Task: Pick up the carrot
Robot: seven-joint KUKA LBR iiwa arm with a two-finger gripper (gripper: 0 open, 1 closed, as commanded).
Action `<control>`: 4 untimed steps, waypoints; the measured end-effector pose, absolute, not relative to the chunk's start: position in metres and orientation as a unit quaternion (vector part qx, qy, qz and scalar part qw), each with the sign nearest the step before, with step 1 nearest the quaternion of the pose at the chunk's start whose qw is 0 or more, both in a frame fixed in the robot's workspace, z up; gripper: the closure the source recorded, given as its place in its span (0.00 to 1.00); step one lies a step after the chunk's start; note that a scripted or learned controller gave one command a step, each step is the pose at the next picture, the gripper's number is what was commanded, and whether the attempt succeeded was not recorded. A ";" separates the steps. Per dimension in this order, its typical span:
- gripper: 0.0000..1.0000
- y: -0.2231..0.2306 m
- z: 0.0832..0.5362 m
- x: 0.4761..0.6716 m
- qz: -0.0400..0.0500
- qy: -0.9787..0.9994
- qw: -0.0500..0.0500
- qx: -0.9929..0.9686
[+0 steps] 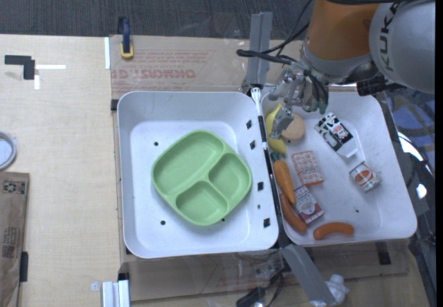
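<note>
Carrot (283,179) lies along the right bin's (387,226) left wall, long axis running toward the camera, below my end effector (299,93). Whether that is released or clenched, I cannot tell.

Even, bright overhead light; soft shadows sit inside the left bin (131,160) walls. The image is slightly soft overall, with mild glare on the arm's orange band (342,12).

A robotics lab: industrial arm (387,29) over white bins (131,160) on a cardboard-lined bench (55,126).
</note>
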State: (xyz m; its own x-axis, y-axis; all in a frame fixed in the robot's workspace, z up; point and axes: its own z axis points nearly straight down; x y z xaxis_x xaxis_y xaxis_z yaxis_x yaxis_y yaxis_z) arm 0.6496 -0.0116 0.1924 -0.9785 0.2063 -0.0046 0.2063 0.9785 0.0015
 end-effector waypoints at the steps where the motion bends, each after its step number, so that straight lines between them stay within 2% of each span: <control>1: 0.00 0.025 0.228 0.635 0.000 0.999 0.002 0.050; 2: 0.00 -0.038 0.211 0.606 0.000 1.000 0.001 0.029; 3: 0.00 -0.046 0.245 0.591 0.000 1.000 0.002 -0.009; 4: 0.00 -0.018 0.192 0.660 0.000 0.993 0.003 -0.116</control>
